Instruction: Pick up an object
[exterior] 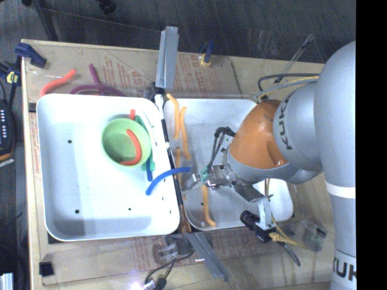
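The gripper [204,177] hangs low over the left part of the right bin [242,109], close to the wall the two bins share, with the orange-banded wrist bulking up just to its right. Whether it is spread or closed I cannot tell: the wrist and its cabling crowd that spot and the tip reads as a small dark cluster. The likeliest thing to take is the orange strip [207,207], which lies on the right bin's floor directly on the near side of the gripper, its long axis running near-to-far, almost in line with the bin wall; its far end seems to pass under the tool. A second, longer orange piece [180,128] lies along the same wall on the far side of the gripper, also running near-to-far. The blue strip [164,179] bridges the shared wall just left of the gripper and curves down into the left bin [60,162], where the green bowl [124,139] sits well apart. So, as I judge it, a grasp should close left-right across the strip, after a slight shift toward the near side.
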You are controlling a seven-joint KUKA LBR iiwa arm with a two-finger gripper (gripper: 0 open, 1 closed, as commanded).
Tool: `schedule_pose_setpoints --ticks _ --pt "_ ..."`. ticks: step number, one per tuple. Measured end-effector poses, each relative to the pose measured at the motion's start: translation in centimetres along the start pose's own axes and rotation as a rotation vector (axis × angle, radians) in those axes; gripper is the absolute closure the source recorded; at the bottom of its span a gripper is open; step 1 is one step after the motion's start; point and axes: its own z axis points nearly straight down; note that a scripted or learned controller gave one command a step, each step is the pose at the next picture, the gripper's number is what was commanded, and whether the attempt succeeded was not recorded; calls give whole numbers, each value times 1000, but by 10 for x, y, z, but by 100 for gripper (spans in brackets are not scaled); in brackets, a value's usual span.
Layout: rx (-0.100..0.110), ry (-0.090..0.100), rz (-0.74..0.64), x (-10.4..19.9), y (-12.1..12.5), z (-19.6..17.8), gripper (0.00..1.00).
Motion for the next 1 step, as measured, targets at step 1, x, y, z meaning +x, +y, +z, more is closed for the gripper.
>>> schedule_pose_setpoints --ticks 1 --pt "4 3 -7 1 0 -10 100"
